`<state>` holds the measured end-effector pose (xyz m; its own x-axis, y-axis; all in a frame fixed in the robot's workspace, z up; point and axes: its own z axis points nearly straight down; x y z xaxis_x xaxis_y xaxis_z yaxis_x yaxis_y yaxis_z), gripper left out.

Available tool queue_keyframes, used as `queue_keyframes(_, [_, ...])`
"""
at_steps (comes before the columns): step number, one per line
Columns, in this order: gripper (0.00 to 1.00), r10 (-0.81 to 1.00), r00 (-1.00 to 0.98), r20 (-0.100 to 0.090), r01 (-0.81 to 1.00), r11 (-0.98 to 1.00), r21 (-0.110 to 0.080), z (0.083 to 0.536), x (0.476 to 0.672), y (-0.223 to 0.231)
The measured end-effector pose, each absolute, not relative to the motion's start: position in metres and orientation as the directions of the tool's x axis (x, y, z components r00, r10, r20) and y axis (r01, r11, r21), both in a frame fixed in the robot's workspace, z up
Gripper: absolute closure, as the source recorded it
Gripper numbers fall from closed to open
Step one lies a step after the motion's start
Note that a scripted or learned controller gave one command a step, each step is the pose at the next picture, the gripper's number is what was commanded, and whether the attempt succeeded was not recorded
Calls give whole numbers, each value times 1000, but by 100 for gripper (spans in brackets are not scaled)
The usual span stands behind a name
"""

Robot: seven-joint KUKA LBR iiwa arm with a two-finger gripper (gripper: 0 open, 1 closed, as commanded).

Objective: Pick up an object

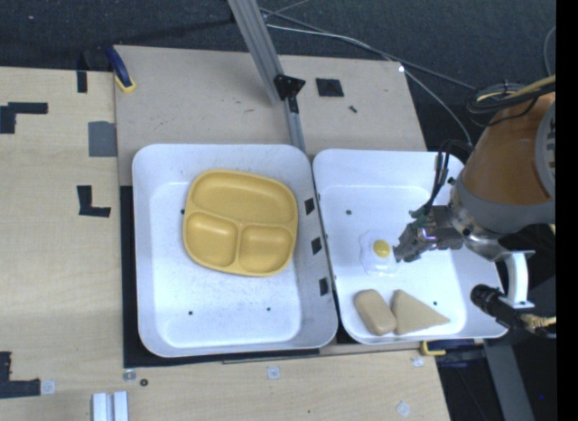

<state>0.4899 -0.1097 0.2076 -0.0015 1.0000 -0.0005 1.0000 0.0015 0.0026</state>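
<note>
- Claw sits low in the right bin, just right of a small yellow object; whether it is spread or pinching cannot be told.
- Tan oblong piece and tan wedge lie side by side at that bin's lower edge.
- Yellow 3-compartment plate rests in the left bin, upper centre.

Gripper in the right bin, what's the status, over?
Gripper low in right bin, beside small yellow piece. Nothing seen held. Two tan pieces near front wall, clear of it.
</note>
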Motion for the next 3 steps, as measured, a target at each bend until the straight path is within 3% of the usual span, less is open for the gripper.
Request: queue_keyframes(3, [100, 1000, -8, 2, 1000, 8, -3, 206, 500, 54])
